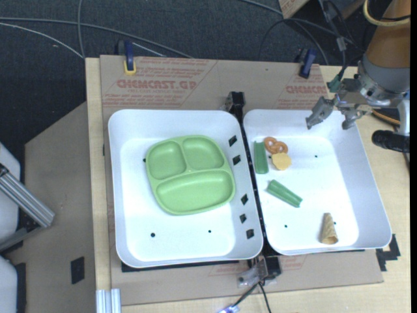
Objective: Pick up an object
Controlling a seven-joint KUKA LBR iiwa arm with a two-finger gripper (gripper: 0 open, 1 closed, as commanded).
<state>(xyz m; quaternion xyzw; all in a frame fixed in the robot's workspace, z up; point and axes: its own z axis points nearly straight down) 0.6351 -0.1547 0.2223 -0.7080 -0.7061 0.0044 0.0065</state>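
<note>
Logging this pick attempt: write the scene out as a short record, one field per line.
left bin: holds a green divided plate
right bin: holds five small items
near divider: upright green stick, orange pretzel, yellow round piece
middle: green block, lying at a slant
front right: tan cone
gripper: above the right bin's far edge, open, nothing between its fingers
task state: no object picked yet
</note>
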